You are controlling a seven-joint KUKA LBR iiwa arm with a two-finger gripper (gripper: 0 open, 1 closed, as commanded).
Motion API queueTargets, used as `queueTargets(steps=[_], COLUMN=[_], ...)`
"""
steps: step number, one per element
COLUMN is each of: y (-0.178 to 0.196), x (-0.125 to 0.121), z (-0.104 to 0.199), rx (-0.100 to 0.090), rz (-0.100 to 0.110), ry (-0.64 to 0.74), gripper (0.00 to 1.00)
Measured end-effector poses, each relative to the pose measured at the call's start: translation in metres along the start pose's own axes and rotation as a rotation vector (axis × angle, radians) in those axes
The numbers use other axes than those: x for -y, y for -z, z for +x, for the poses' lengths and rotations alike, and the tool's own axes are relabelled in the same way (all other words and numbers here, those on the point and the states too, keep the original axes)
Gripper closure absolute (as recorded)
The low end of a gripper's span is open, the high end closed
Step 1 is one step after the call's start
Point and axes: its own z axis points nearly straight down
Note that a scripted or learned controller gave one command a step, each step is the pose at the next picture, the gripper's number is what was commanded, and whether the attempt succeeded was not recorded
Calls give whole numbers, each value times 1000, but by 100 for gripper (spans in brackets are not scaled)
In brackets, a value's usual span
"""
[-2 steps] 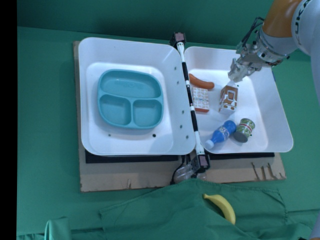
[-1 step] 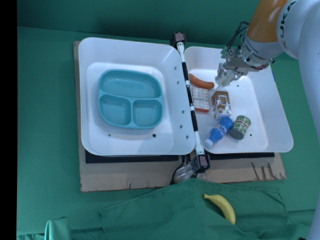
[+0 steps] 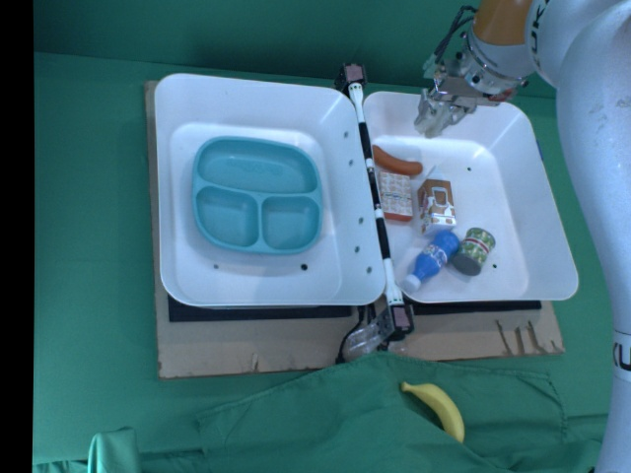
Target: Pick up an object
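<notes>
Orange-red sausage (image 3: 396, 161) just below-left of the claw (image 3: 437, 118)

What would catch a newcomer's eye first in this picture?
Likely the teal plate, alone in the left bin. Then the clutter in the right bin: sausage, blue bottle, can, with the gripper above its far edge. A banana lies on the front cloth.

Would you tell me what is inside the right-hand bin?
The right bin holds a hot dog, waffle box, small carton, blue bottle and can; nothing looks covered.
</notes>
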Motion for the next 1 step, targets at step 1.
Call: queueTargets(steps=[1], y=[59], x=[62], z=[-65], rx=[1], rz=[5], ry=[-10], gripper=[100])
